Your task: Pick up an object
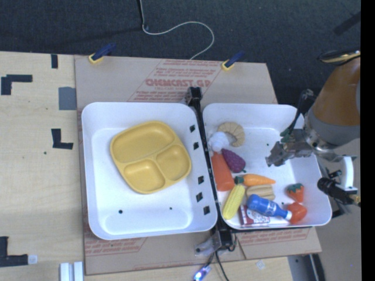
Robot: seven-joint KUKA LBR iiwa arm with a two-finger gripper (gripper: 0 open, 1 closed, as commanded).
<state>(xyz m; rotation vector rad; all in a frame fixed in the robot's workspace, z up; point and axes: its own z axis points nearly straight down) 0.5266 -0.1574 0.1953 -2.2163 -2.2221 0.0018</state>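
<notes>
The right bin [258, 113] holds several small toys: a tan croissant [232, 132], a white fluffy ball [218, 140], a purple eggplant [233, 159], an orange block [221, 172], a carrot [258, 180], a corn cob [233, 199], a blue bottle [266, 206] and a small red-orange piece [296, 191]. My gripper [280, 156] hangs over the bin's right half, to the right of the eggplant and above the carrot. Nothing shows between its dark fingers.
The left bin [94, 157] holds a yellow divided plate [150, 156]. A black divider with clips [202, 157] joins the two bins. Both rest on a cardboard sheet [176, 81] with blue-yellow clamps at the far edge. A white cable [176, 28] loops behind.
</notes>
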